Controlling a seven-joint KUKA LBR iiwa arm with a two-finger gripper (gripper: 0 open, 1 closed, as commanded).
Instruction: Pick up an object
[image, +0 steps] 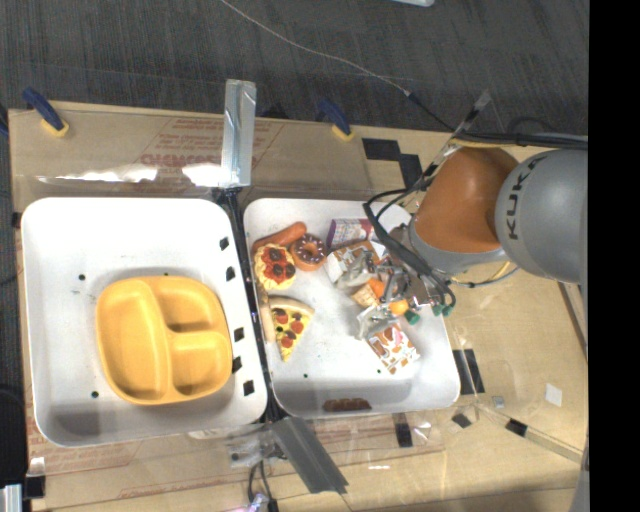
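Note:
The arm reaches in from the right, its orange band above the right bin. My gripper hangs low over a cluster of toys at the bin's right side: a purple packet, a clear wrapper, a small orange piece and a printed snack packet. The wrist and cables cover much of the gripper. Further left lie a sausage, a donut, a round pizza and a pizza slice.
A yellow divided tray lies in the left bin. A small brown item rests by the right bin's front wall. A metal clamp stands at the back between the bins, and cables loop beside the wrist.

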